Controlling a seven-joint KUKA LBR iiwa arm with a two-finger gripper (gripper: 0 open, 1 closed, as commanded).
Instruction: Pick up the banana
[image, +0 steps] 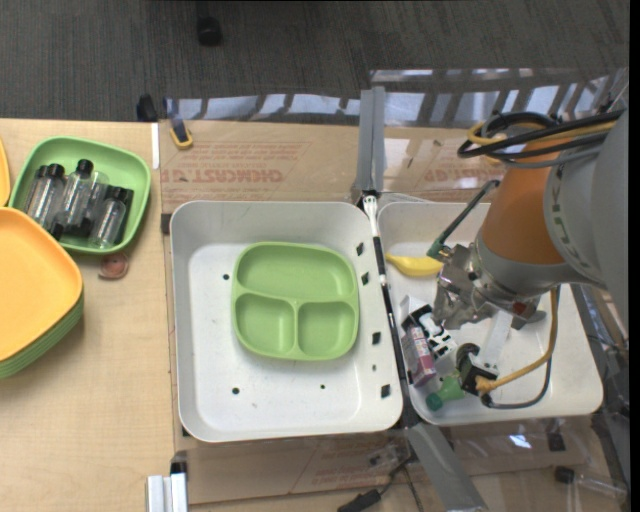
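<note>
The banana (412, 264) is yellow and lies in the right bin (575, 385), near its back left corner and close to the wall between the bins. My gripper (447, 305) hangs just right of and in front of the banana, low over the bin, under the grey wrist and orange band (520, 205). The banana lies on the bin floor, apart from the gripper. The wrist body hides the gripper's tips.
A purple tube (418, 358), a black-and-white item (428, 330) and a green piece (446, 392) lie in the right bin's front left. The left bin (200, 380) holds a green divided plate (296, 300). A green tray of vials (80, 195) and orange plates (35, 290) sit far left.
</note>
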